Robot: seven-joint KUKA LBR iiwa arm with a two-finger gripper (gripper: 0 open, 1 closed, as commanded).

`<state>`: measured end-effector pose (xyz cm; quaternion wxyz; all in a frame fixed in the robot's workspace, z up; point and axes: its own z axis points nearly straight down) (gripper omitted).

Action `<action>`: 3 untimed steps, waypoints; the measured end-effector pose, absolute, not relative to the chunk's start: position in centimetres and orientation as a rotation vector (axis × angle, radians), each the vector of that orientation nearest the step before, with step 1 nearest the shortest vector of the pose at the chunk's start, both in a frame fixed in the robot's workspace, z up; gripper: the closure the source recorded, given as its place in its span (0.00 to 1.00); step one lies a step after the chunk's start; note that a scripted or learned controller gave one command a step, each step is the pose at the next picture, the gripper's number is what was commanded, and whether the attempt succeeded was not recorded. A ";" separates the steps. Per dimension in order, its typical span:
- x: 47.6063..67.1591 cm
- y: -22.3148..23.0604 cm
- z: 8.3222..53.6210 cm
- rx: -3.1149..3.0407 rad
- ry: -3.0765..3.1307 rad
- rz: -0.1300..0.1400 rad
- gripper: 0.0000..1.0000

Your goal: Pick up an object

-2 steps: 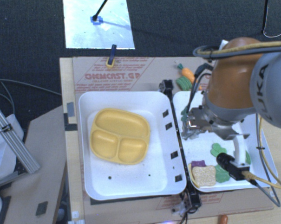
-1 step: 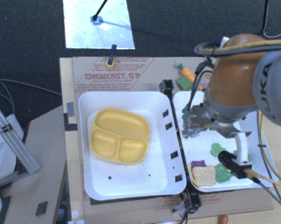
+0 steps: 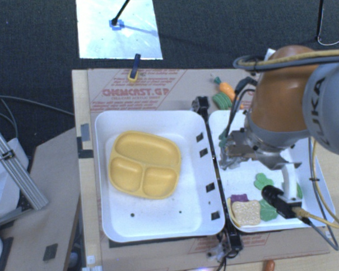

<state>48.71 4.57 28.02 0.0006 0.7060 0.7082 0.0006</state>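
Currently: gripper [image 3: 233,152] low in right bin [image 3: 313,213], centre-right of frame; finger state indiscernible. Advised: descend squarely over one toy [image 3: 247,212], avoiding neighbours.

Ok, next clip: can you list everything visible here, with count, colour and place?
Bins: two, white, side by side on the bench.
Divided tray: one, yellow, three compartments, in the left bin.
Toy pieces: several, green, in the right bin.
Speckled slice: one, beige, near front edge of the right bin.
Purple piece: one, behind the slice.
Carrot-like toy: one, orange, behind the right bin.
Arm: one, grey with orange band, over the right bin.
Claw: one, grey, low in the right bin.
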 end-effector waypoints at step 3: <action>48.7 6.7 35.4 2.222 2.218 0.002 1.00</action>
